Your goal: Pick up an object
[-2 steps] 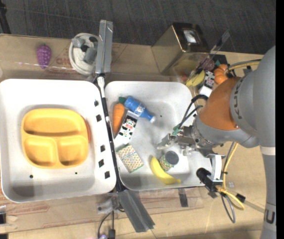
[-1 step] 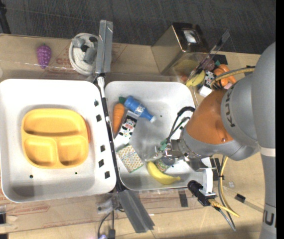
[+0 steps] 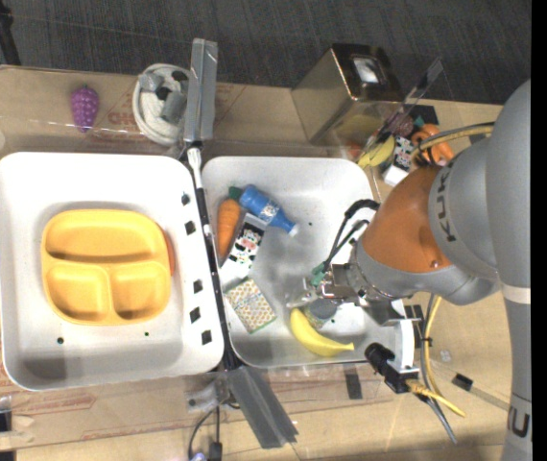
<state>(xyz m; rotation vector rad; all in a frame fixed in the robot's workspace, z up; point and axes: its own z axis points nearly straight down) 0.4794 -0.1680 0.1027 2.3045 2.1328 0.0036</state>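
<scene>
My gripper [image 3: 323, 296] is low in the right bin [image 3: 283, 176], just above the upper end of the banana [image 3: 317, 336]. From this camera my own wrist covers the tip of the tool, so I cannot tell how wide it stands or if it has anything in it. I do not claim any hold.

The banana is the nearest thing to me, so I judge it is my target. It lies near the front wall of the bin, curved, with one end under my tool. To its left is a small patterned card [image 3: 251, 304]. Further back are a carrot [image 3: 227, 223], a blue bottle [image 3: 264, 208] and a black-and-white box [image 3: 247, 244], all close together.

What can go wrong: the banana is round and smooth, so if I close on its end and not on its middle, it can turn and slip out. It is also close to the wall, so one side of the tool can hit the bin. The yellow divided tray [image 3: 107, 263] in the left bin [image 3: 24, 257] is well apart from me.
</scene>
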